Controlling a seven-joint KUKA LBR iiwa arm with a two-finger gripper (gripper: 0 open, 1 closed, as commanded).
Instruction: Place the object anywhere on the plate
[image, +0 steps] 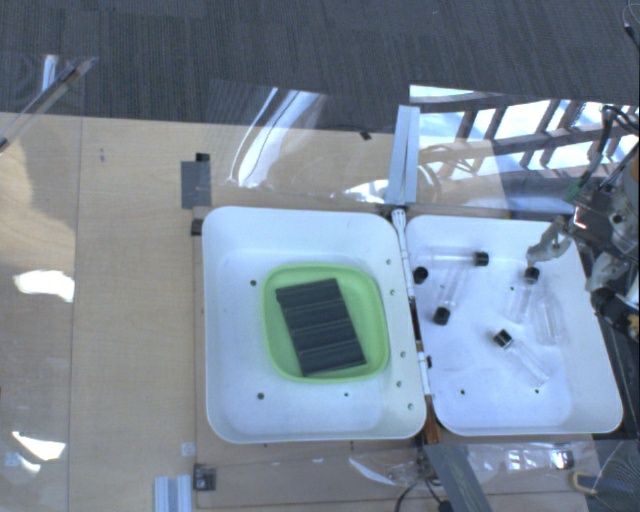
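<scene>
A green square plate (375, 318) sits in the middle of the left bin (230, 330). A dark grey ridged block (319, 327) lies flat on the plate, slightly turned. Several clear vials with black caps lie scattered in the right bin (590, 400): one (458, 261) near the back, one (446, 296) by the left wall, one (522, 357) toward the front. My gripper (556, 236) hangs over the right bin's back right corner, just above another vial (527, 285). Nothing is visibly held in it.
The grey arm (612, 225) comes in at the right edge over the right bin's rim. A metal post (404, 160) stands behind the seam between the bins. Bare wooden bench (100, 300) lies to the left of the bins.
</scene>
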